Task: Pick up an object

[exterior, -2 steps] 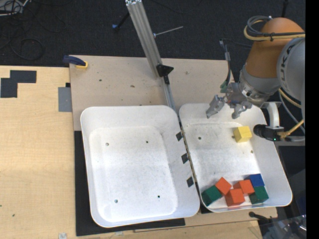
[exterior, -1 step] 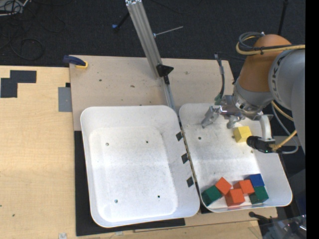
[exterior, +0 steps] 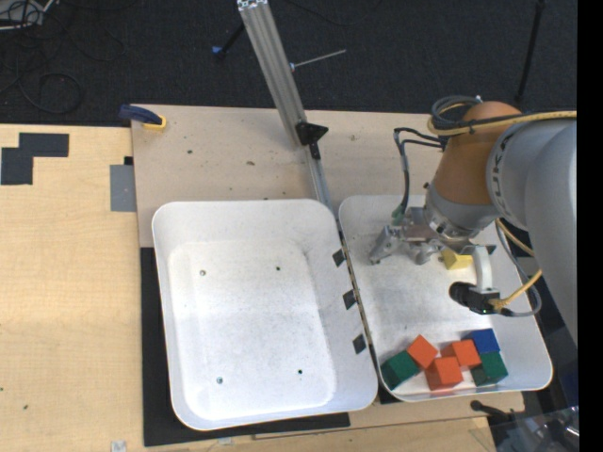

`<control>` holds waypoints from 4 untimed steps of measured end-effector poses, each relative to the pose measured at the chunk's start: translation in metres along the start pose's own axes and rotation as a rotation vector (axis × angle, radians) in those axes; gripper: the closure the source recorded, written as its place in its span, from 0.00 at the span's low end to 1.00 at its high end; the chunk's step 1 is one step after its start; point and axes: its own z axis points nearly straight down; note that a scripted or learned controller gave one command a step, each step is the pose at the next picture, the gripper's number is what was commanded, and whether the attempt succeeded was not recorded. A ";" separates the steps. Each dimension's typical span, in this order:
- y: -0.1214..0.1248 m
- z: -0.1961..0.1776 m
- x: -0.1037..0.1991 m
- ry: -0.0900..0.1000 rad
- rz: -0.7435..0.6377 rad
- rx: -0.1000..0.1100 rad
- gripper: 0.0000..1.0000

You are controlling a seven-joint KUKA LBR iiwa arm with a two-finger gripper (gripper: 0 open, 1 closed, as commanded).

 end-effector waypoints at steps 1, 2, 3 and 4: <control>0.002 -0.014 -0.003 0.000 0.009 -0.007 1.00; 0.001 -0.078 -0.007 -0.002 0.007 -0.015 1.00; 0.009 -0.127 -0.014 -0.002 0.001 -0.014 1.00; 0.009 -0.180 -0.015 -0.002 0.000 -0.014 1.00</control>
